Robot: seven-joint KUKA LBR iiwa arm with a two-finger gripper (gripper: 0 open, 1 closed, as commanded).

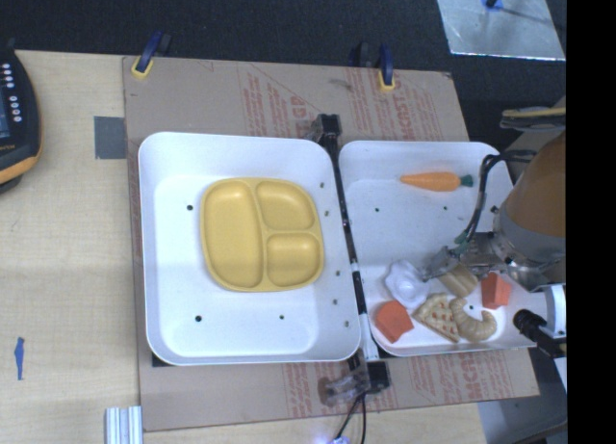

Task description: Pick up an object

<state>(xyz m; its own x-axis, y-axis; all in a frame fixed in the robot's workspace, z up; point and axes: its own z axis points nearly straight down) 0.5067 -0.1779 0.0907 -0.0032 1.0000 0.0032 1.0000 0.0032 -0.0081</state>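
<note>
I see the left bin (173, 336) with one yellow divided plate (261, 233) in its middle. The right bin (385, 158) holds a carrot (431, 181) at the far side, lying left to right with its green end pointing right, and a heap of toy food (443, 307) at the near side. The gripper (460, 261) is low over this heap; I cannot tell its opening.

Both bins (164, 158) are showing white. The divided plate (261, 234) is appearing pale yellow, the carrot (430, 181) orange with a green tip, and the block (393, 320) red-orange. The waffle (438, 315) is appearing tan, possibly grid-patterned.
</note>
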